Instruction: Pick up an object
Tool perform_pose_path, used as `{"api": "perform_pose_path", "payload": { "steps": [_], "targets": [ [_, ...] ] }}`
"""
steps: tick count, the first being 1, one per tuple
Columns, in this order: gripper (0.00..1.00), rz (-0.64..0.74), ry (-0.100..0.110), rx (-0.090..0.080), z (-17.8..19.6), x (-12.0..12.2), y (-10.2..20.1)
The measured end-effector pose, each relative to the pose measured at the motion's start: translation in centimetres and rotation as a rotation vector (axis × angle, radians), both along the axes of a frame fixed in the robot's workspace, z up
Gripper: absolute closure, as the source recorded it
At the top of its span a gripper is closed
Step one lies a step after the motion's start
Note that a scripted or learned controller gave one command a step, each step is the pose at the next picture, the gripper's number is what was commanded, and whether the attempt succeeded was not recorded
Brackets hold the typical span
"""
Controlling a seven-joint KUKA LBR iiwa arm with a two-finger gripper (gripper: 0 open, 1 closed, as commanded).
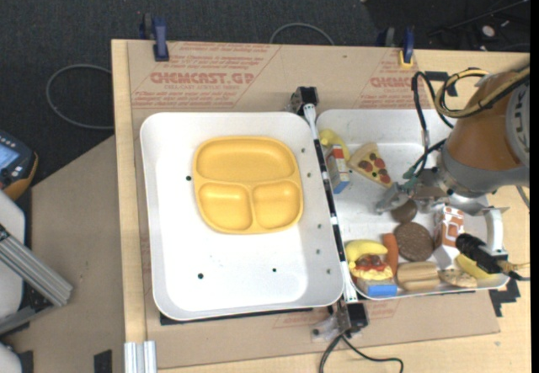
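Several toys [396, 258] crowded beside the fingers [397, 199].

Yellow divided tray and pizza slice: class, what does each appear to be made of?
Yellow divided tray: probably moulded plastic, going by its smooth, even colour, rounded compartment ridges and soft sheen.
Pizza slice: seemingly a toy, plastic or rubber; flat uniform colours and neat red dots suggest moulding, though its small size leaves this uncertain.

We logged: tray [247, 182] yellow, in white left bin [168, 220] | right of tray: pizza slice [370, 163] yellow, red-dotted | disc [413, 240] brown | carrot [392, 250] orange
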State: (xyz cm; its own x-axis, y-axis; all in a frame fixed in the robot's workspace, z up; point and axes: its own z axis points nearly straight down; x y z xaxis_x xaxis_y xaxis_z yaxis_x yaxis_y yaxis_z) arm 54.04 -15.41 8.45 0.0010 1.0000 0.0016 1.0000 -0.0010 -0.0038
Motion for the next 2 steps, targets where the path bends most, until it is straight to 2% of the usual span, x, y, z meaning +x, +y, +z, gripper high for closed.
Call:
{"api": "perform_pose_path", "payload": {
  "steps": [1,2],
  "targets": [
    [1.0,0.0,-0.005,-0.001,1.0,0.2,0.0],
    [1.0,0.01,-0.016,-0.001,10.7,3.7,6.8]
  ]
}}
